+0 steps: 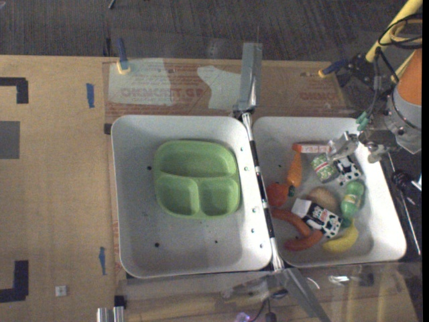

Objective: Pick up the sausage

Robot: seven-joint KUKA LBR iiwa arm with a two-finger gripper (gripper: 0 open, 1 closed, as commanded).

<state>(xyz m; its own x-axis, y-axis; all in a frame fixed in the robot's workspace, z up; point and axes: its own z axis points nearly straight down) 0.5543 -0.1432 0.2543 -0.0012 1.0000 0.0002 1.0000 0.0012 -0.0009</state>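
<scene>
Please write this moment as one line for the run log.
gripper: over right bin's upper part, holds nothing seen | sausage: lying at right bin's lower left, apart from gripper | green plate: left bin

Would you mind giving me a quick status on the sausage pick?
Gripper above right bin's back edge, nothing visibly held. Sausage lying at bin's front left, untouched. Milk carton resting against it, banana beside.
</scene>
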